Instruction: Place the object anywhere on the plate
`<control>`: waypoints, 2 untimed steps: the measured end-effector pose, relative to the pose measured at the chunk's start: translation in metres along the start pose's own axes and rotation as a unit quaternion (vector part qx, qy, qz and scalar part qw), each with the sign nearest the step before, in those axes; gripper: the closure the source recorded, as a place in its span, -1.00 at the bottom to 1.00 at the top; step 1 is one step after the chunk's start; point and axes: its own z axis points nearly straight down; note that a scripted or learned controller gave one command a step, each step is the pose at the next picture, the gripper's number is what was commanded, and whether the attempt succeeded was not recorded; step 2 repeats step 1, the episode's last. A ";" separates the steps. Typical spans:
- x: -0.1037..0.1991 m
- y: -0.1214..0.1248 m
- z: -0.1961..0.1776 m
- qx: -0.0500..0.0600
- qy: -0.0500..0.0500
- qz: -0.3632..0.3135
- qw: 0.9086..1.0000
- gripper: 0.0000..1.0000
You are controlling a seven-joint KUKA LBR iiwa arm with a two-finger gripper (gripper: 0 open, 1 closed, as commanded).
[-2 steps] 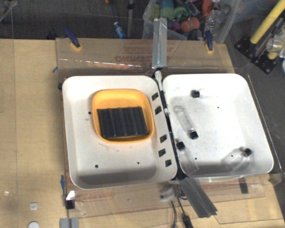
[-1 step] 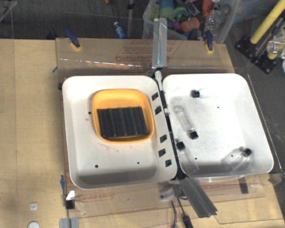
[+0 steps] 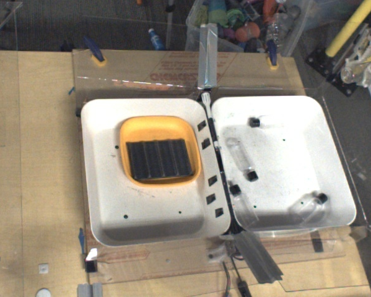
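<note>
Where it lies, ribbed black object [image 3: 160,159] covers orange plate [image 3: 159,130].

Wooden bench [image 3: 30,166] before dark floor [image 3: 80,11], clear toy-filled tub [image 3: 247,11] behind.

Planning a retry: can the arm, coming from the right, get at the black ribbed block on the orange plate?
Probably yes. The black ribbed block lies flat on the orange plate in the left bin, uncovered from above; only the low divider between the bins crosses the way in.
</note>
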 end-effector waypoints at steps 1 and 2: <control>-0.002 -0.001 -0.030 0.002 -0.003 -0.161 0.987 1.00; -0.002 -0.001 -0.030 0.002 -0.003 -0.161 0.987 1.00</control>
